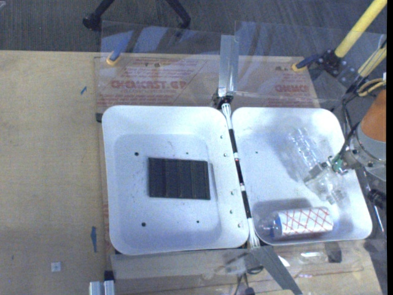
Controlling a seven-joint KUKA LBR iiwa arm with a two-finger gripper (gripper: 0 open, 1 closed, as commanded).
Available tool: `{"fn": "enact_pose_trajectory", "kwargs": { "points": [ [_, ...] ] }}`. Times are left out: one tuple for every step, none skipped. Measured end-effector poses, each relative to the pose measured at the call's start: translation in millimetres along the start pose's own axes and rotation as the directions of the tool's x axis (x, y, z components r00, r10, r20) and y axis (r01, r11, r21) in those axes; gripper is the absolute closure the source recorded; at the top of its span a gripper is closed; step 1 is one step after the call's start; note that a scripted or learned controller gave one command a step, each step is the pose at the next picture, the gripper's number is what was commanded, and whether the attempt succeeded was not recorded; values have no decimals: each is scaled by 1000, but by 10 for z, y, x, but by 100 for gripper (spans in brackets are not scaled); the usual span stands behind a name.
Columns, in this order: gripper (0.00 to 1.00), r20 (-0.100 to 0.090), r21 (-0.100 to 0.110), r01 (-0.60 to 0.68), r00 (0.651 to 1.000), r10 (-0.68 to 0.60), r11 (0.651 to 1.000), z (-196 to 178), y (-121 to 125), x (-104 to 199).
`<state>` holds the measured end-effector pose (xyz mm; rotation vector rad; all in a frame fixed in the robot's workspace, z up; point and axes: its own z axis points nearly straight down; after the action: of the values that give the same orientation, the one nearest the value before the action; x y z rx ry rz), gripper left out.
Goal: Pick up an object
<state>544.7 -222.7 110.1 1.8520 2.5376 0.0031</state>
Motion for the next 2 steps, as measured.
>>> {"fn": "enact_pose_trajectory", "kwargs": {
  "points": [
    [0, 4, -14, 30, 1000, -29, 999, 166, -52, 49],
    [100, 10, -23, 28, 1000, -28, 999, 26, -27, 30]
  ]
}}
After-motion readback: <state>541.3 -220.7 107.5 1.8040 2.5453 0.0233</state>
